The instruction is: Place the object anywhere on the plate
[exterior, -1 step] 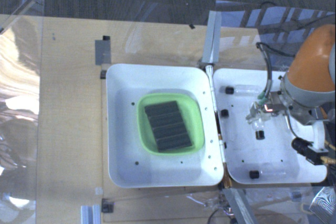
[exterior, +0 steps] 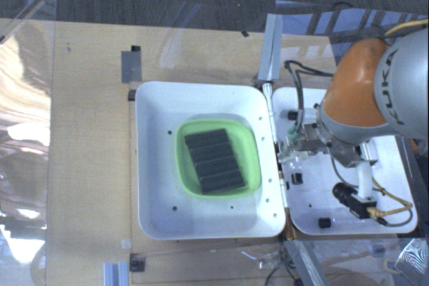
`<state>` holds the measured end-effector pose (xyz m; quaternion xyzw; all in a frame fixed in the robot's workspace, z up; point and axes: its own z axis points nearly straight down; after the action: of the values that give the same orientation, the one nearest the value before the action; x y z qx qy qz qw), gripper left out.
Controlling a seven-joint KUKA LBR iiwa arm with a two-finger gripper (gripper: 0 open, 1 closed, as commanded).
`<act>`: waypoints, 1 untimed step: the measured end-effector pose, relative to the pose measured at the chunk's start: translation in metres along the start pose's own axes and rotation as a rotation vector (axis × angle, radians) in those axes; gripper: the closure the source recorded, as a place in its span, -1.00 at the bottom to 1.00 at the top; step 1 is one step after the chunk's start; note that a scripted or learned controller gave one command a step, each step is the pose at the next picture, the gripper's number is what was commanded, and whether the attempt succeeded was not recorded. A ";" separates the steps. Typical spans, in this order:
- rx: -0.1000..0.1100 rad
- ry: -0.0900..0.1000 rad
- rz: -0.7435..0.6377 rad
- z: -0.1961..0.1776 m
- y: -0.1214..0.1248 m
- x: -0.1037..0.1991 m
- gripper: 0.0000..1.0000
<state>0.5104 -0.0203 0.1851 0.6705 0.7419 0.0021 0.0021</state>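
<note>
Dark slab on the green plate, arm over the right bin

A dark grey, ribbed rectangular block [exterior: 214, 161] lies flat on the square lime-green plate [exterior: 184, 167] in the left white bin [exterior: 154, 144]. It looks stiff and fairly light, probably best gripped across its narrower width. The tool [exterior: 295, 144] sits over the right white bin [exterior: 402, 211], well apart from the block; how it stands cannot be told.

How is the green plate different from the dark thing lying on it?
The green plate is bright lime; the dark block is charcoal grey. The plate is bigger and smooth with a raised rim; the block is smaller, with ridges across its top. The block sits turned at a slant. Both are squarish with rounded corners.
</note>
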 end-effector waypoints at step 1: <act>0.000 0.000 0.000 0.000 0.000 0.000 -1.00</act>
<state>0.5104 -0.0205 0.1851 0.6707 0.7417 0.0021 0.0020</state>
